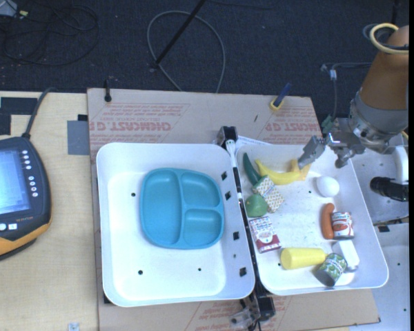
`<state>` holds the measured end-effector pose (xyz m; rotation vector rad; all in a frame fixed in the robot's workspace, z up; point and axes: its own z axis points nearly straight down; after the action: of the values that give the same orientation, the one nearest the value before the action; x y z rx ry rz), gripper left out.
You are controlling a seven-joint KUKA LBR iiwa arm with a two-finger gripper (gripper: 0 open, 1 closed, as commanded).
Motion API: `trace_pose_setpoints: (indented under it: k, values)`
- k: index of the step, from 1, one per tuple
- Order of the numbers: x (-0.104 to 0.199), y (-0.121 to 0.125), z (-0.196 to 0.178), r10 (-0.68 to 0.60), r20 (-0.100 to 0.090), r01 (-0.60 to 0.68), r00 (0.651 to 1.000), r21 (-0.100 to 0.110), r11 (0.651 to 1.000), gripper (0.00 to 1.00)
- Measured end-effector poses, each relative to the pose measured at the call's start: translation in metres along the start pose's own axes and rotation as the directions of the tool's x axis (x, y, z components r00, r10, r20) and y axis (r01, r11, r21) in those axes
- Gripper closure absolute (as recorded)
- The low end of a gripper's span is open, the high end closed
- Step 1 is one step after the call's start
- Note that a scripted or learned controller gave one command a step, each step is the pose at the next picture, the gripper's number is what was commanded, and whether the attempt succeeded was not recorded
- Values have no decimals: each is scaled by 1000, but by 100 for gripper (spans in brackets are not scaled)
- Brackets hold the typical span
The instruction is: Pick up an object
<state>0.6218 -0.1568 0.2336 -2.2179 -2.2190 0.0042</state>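
Observation:
The right bin (pixel 369 205) holds several small items: a yellow banana (pixel 281 176), a dark green vegetable (pixel 250 167), a checkered box (pixel 270 194), a white egg (pixel 327 185), an orange sausage (pixel 327 221), a red can (pixel 341 224), a red-and-white carton (pixel 264 234), a yellow cylinder (pixel 302 257) and a green can (pixel 330 269). My gripper (pixel 325 157) hangs above the bin's far edge, open, with nothing between its fingers. One finger (pixel 308 154) is close to the banana's right end, and the egg lies just below the gap.
The left bin (pixel 117 185) holds a blue divided plate (pixel 181 207). A teach pendant (pixel 10 192) lies at the far left on the bench. Cables run over the dark floor behind. A black divider bar (pixel 238 205) separates the bins.

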Motion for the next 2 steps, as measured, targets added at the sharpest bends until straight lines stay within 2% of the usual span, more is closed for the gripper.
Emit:
trace_pose_setpoints:
  k: [1,2]
  values:
    - [-56,-17,151,5,-3,-5,1000,5,1000,0]
    - [-40,-99,131,-3,6,3,1000,-17,1000,0]
